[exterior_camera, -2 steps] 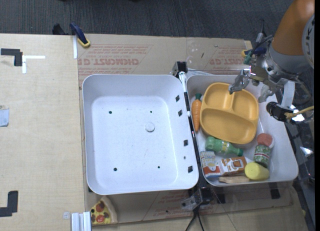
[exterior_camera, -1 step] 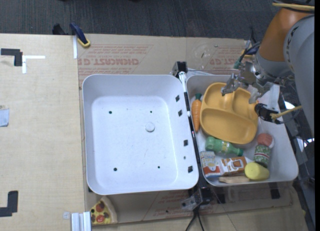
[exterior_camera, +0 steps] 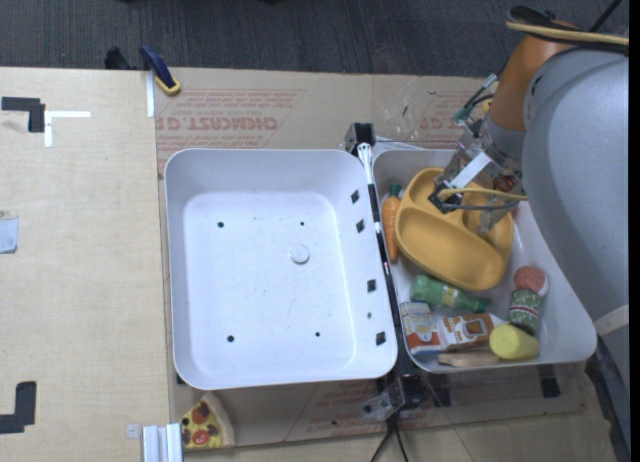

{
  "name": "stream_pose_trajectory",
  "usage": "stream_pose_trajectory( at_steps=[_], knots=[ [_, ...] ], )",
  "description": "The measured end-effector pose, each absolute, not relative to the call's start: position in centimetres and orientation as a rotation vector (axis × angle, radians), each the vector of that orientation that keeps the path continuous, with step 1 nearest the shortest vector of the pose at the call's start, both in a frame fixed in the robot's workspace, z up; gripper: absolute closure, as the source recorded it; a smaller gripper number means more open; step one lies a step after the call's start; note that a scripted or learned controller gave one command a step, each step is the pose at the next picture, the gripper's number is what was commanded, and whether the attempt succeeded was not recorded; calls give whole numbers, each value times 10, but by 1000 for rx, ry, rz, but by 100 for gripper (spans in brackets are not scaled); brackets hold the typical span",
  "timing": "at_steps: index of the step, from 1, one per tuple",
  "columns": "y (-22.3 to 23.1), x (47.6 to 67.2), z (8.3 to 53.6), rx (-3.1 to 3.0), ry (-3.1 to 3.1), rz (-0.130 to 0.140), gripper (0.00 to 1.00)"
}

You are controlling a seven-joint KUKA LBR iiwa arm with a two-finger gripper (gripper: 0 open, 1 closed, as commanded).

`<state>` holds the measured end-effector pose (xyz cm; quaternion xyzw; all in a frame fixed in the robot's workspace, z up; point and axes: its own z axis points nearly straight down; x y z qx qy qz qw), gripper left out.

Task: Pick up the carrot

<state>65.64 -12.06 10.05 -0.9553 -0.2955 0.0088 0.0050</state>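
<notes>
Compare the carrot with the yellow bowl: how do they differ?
The carrot is orange with a green top; the yellow bowl is plain yellow. The carrot is slim; the bowl is broad and far larger. The carrot hugs the left wall; the bowl sits mid-bin. Both lie in the right bin.

Carrot (exterior_camera: 390, 214) barely peeking out beside the yellow bowl (exterior_camera: 455, 250), and the arm (exterior_camera: 585, 180), cropped at the right edge, blankets the right bin's (exterior_camera: 560, 340) far side
</notes>
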Motion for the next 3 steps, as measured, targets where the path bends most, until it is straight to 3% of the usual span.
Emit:
stream_pose_trajectory(
  at_steps=[1,2,3],
  knots=[
    [-116,576,102,-2898,-1262,-35,0],
    [-118,581,115,-2908,-1261,-56,100],
    [-104,595,119,-3050,-797,-15,100]
  ],
)
